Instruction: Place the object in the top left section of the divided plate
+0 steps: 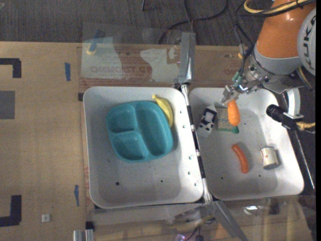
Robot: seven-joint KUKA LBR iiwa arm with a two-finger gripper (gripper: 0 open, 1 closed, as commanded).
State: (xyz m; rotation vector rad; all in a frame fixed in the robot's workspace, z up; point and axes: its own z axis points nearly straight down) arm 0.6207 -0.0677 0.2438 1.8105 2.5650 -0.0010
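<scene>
We see the surface (40, 134) carrying two white bins side by side, and we take the teal divided plate (140, 130) as our landmark. The left bin (140, 185) holds that plate in its upper half, and the right bin (281, 179) sits just to the plate's right, past the shared wall. The grey arm with its orange band (283, 24) comes in well to the upper right of the plate. A yellow banana (165, 108) lies against the plate's upper right rim, partly tucked behind it. Further right of the plate, the pincer (229, 98) hangs over the right bin, and an orange carrot (233, 113) sits upright right at its tips; we cannot tell whether the pincer is clamped on it. Beneath the carrot lies a small green card (226, 129). A black-and-white toy (207, 120) rests just right of the bin wall, a red sausage (241, 158) lies lower right of the plate, and a small metal can (269, 157) lies beyond that.
</scene>
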